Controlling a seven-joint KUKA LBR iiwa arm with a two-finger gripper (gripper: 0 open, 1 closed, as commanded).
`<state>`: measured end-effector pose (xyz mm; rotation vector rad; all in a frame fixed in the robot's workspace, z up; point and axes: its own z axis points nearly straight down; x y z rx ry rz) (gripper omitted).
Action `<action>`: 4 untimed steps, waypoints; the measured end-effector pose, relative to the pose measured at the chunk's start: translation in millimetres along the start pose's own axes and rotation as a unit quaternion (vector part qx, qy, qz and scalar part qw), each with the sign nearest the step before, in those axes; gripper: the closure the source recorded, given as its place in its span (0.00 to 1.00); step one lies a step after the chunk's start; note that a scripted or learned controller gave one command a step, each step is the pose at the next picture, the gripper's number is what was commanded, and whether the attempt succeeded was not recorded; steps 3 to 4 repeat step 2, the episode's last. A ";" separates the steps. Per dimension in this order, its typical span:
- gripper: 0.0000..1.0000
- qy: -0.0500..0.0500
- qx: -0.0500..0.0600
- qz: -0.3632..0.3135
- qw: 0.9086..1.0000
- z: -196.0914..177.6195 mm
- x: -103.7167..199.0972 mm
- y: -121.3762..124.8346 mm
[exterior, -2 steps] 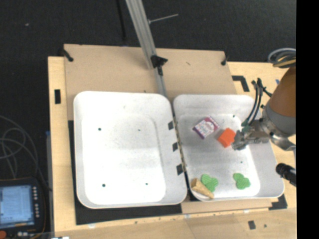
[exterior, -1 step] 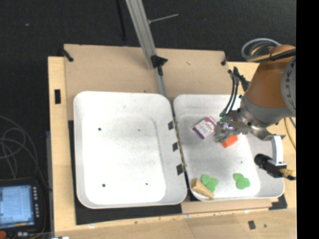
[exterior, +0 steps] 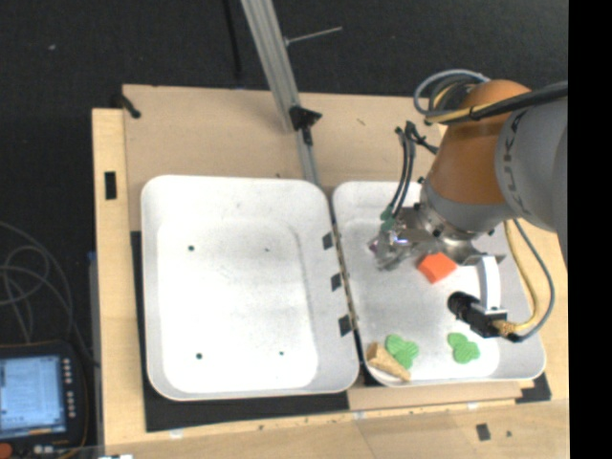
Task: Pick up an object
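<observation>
1. The gripper sits low over the far left part of the right bin, close to the wall that this bin shares with its neighbour. From this angle I cannot tell whether it is released or clenched.
2. The grey arm, with its orange band, comes in from the right and covers the far right part of that bin.
3. An orange block lies on the bin floor just right of the gripper and a little nearer. Whether the two touch cannot be told.
4. Toward the near left corner of the right bin lies a green piece. It touches a tan, wood-coloured piece on its left.
5. A second green piece lies to the right along the same near side, apart from the first.
6. The left bin shows a white floor with a few small dark specks.
7. Small black clips sit along the joined walls between the two bins.
8. Both bins rest on a pale wooden desk.
9. A metal rail rises at a slant from the desk's far side.
10. A lit screen stands off the desk's near left corner.
</observation>
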<state>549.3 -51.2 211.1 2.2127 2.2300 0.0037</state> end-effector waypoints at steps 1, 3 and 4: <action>1.00 0.000 0.000 0.001 1.000 1.7 43.9 13.1; 1.00 0.000 0.000 0.000 1.000 1.4 100.7 27.7; 1.00 0.000 0.000 0.000 1.000 1.4 100.7 27.7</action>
